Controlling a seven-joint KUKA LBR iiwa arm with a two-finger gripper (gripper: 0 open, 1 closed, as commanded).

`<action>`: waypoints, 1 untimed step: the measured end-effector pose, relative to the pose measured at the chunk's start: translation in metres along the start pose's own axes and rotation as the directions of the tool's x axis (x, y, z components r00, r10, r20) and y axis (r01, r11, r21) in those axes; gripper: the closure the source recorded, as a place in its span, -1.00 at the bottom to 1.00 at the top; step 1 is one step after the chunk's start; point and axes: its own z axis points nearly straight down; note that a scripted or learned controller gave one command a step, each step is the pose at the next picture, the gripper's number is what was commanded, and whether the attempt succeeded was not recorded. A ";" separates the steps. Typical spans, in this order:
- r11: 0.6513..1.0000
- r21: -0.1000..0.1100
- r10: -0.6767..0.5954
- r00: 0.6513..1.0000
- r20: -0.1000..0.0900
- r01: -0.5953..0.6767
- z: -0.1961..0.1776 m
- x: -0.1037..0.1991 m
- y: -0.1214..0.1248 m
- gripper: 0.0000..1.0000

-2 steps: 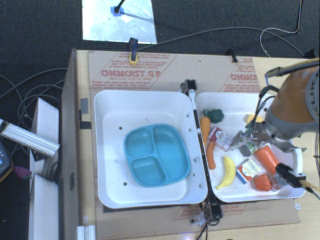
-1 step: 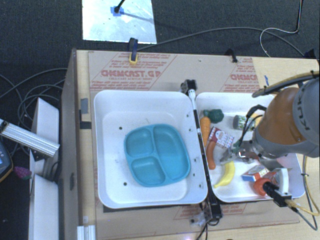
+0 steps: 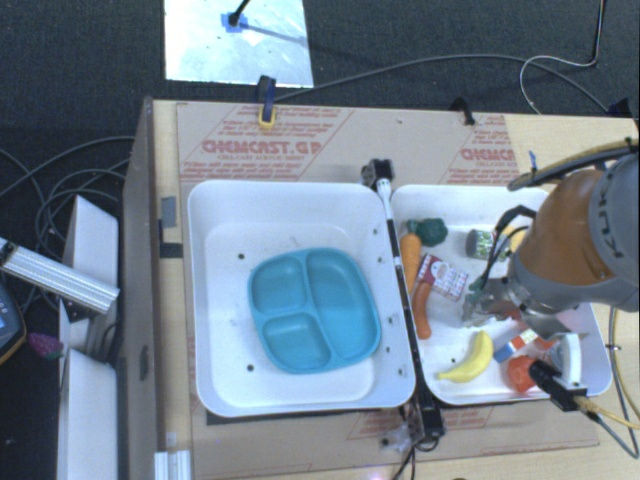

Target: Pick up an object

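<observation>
Banana beside pincer

We are seeing two white bins looking like smooth matt plastic; blue divided tray showing glossy plastic sheen. Banana and carrot looking like smooth plastic. At 12 o'clock, bench sheet appearing as matt printed cardboard; floor panel shining like bare metal.
</observation>
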 end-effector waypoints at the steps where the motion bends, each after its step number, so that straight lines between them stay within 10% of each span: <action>1: 1.000 0.000 0.000 1.000 0.000 0.000 0.000 0.000 0.000 -1.00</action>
